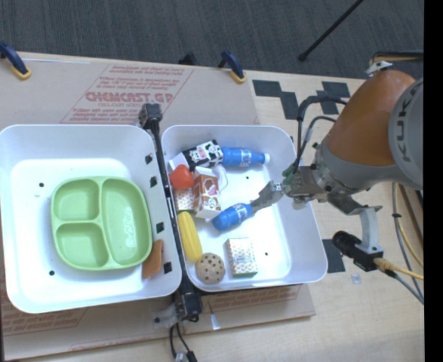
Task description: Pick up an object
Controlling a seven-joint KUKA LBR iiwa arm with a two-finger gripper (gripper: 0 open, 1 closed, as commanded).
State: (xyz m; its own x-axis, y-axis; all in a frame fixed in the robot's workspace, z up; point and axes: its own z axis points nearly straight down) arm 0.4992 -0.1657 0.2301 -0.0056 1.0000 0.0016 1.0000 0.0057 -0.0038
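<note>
My gripper [262, 200] reaches from the right into the right bin [306, 240], low over its middle. Its tip lies right next to the right end of a small blue bottle [231, 216] that rests slantwise on the bin floor. I cannot make out whether they touch. Around it lie a second blue bottle [244, 157] at the back, a black-and-white item [202, 153], a red object [181, 177], a red-and-white packet [207, 192], a yellow corn cob [189, 234], a brown cookie [210, 267] and a small patterned box [241, 256].
The left bin [25, 172] holds a green divided plate [100, 222] and an orange piece [153, 259] at its right wall. A black divider clamp [151, 115] sits between the bins. The arm's orange band [372, 119] hangs over the bench to the right.
</note>
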